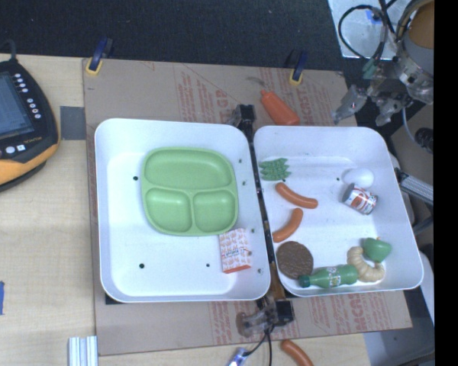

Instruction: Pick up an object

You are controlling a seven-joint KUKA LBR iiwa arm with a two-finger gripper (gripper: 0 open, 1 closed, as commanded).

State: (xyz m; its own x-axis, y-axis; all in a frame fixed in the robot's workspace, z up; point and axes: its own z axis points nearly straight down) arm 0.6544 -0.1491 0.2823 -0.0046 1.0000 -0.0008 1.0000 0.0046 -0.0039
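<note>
Clutter hides little, but the arm [416,21] is cut off at the upper right, and its hand [372,104] hangs above the right bin's [397,204] far corner, outside the rim, its fingers spread wide with nothing between them.

In the right bin, two sausages [296,197] lie near the left wall, the upper one running left to right, the lower one [288,224] slanting up to the right. A green sprig [274,169] sits above them. A brown patty [295,258] lies near the front, touching a green bottle [330,277] whose long axis runs along the front wall, neck to the left. A small can [359,200] lies tipped on its side just below a white egg [359,178]. The pale and green lump [370,259] at the front right is hard to make out.

The left bin [118,204] holds a green tray [190,190] and a packet [235,250]. On the tabletop [30,242], a carrot [278,108] lies behind the bins and a pendant [15,124] sits at the left.
</note>
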